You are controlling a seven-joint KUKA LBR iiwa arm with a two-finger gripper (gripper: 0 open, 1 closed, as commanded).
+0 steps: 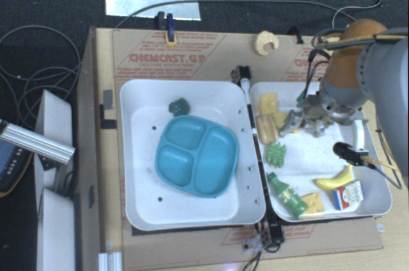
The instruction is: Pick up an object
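Right bin (307, 160): holds the end effector (304, 125), low in the upper half, its two metal fingers (289, 124) spread with nothing between them.

Nearest candidate: tan roll (266, 129), just beside the end effector toward the view's left, close against the divider between the bins; long axis runs up-and-down the view, parallel to that divider; judged the likeliest pick, calling for a short sideways shift and a grip across its narrow width.

Second candidate: yellow block (269, 103), touching or nearly touching the roll's upper end; up and left of the end effector.

Other contents, lower in the bin: green spiky toy (276, 153) below the roll; green bottle (287, 195); yellow wedge (312, 201); banana (335, 180); small carton (348, 195).

Left bin (144, 154): blue divided plate (195, 156); dark green lump (179, 107) at its upper edge; both well apart from the end effector.

Counter (211, 59): pale curled item (266, 42), outside the bins.

Risk, as judged: roll sits tight to the bin wall, leaving little room on that side.
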